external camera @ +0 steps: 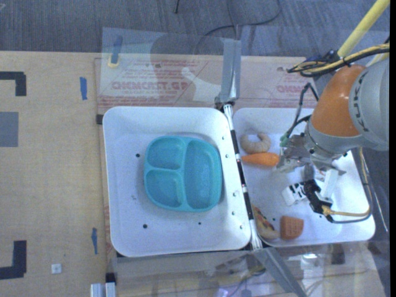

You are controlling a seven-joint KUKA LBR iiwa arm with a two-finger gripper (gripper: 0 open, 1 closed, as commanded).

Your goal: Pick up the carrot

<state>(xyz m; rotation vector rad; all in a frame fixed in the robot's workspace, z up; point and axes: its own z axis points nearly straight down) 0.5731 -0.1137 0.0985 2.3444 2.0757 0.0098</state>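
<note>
An orange carrot [260, 159] lies on its side in the right bin [359, 224], near that bin's left wall. My gripper [286, 159] is low over the right bin, right at the carrot's right end. The arm's grey and orange wrist covers the gripper from above.
A tan bagel-like ring [255, 143] lies just behind the carrot. A pizza slice [265, 223] and an orange-brown chunk [291, 227] lie at the right bin's front. The left bin [120, 184] holds a teal divided plate [184, 172]. A wall divides the two bins.
</note>
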